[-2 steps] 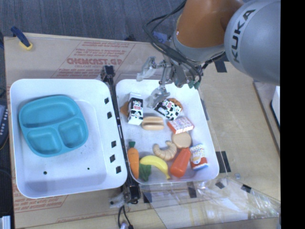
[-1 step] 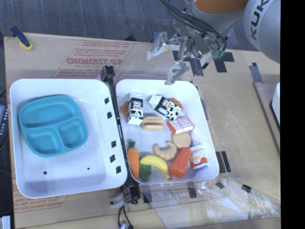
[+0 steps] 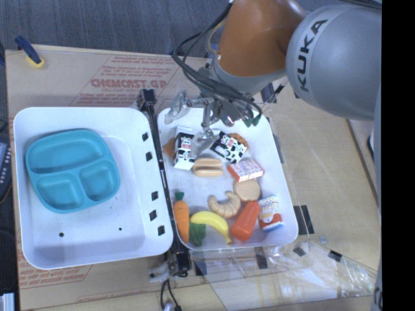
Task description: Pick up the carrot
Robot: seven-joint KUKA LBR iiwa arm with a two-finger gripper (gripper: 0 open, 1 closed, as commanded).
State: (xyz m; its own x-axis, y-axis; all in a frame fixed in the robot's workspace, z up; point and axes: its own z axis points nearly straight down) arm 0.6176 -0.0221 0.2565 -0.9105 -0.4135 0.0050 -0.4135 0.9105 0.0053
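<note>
Camera view: the hand [image 3: 206,129] hangs over the right bin's [image 3: 280,167] far end; whether it is released or clenched I cannot tell. The carrot [image 3: 181,218] lies well apart at the near-left corner, beside the banana [image 3: 211,223].

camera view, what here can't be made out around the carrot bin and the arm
- Grey two-finger tool: its fingers are small and blur into the cables, so their state is unclear.
- Brown item at the right white bin's left wall: half hidden by the black-and-white carton, identity unclear.
- Print on the small white can: too small to read.
- Small orange carrot: its lower end is overlapped by a green piece of unclear identity.
</note>
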